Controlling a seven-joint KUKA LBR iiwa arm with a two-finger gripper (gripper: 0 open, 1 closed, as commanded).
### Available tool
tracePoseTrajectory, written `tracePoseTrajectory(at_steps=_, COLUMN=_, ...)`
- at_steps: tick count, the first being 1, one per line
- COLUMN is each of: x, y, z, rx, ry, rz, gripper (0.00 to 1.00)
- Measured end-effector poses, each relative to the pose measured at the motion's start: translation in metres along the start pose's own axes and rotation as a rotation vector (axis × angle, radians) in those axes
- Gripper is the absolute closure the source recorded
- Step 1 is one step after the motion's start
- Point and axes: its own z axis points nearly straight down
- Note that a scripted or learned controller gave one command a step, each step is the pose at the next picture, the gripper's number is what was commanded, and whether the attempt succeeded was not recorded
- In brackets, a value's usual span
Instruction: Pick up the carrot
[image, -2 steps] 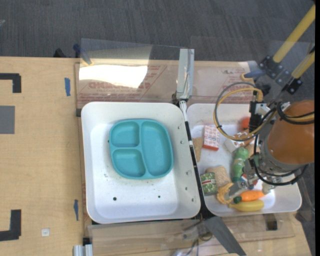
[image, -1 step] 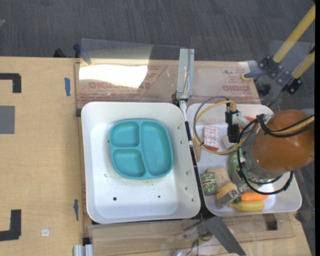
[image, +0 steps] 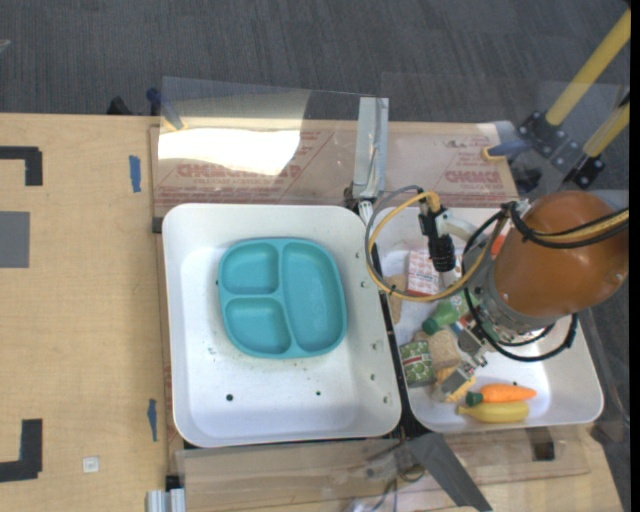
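Two white bins sit side by side on the counter (image: 70, 300). At the lower right of the frame, the carrot (image: 508, 394) lies near the front wall of the right bin (image: 580, 400), touching a yellow banana (image: 492, 410). Just left of them, the gripper (image: 462, 368) hangs among small packets (image: 422, 355); its state I cannot tell. A teal divided plate (image: 283, 298) rests in the left bin (image: 190, 380).

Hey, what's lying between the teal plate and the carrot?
In the camera view, between the teal plate and the carrot come the white bins' touching walls, then a green-and-tan packet and small clutter.
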Motion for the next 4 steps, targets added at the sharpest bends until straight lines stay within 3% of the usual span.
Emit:
tracePoseTrajectory(at_steps=1, x=-0.013, y=0.025, z=0.011, rx=0.003, ry=0.007, rz=0.089, gripper=0.00)
tracePoseTrajectory(at_steps=2, x=0.009, y=0.039, z=-0.022, rx=0.002, ry=0.005, rz=0.131, gripper=0.00)
tracePoseTrajectory(at_steps=3, x=0.002, y=0.037, z=0.011, rx=-0.002, ry=0.006, rz=0.195, gripper=0.00)
tracePoseTrajectory(at_steps=4, x=0.060, y=0.073, z=0.012, rx=0.011, ry=-0.002, rz=0.527, gripper=0.00)
